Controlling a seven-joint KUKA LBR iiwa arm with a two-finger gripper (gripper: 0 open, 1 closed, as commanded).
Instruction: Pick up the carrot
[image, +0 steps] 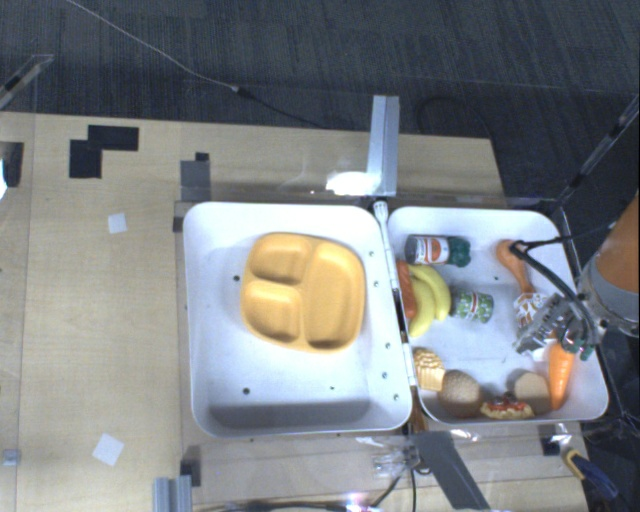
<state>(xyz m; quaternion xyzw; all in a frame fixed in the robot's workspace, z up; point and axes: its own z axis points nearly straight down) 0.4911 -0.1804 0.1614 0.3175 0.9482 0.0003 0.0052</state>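
An orange carrot (559, 376) lies near the right wall of the right bin (497, 338), its thick end up and its tip pointing toward the bin's front. My gripper (553, 330) reaches in from the right and hangs just over the carrot's thick end, with black cables looping behind it. The gripper body hides the spot where it meets the carrot, so I cannot tell if they touch.
The right bin also holds a red-labelled can (437, 250), a banana (430, 298), a green can (472, 305), an orange sausage-like piece (514, 264), a brown roll (528, 383), a pizza slice (505, 407) and a potato (460, 386). A yellow divided plate (304, 291) lies in the left bin (215, 370).
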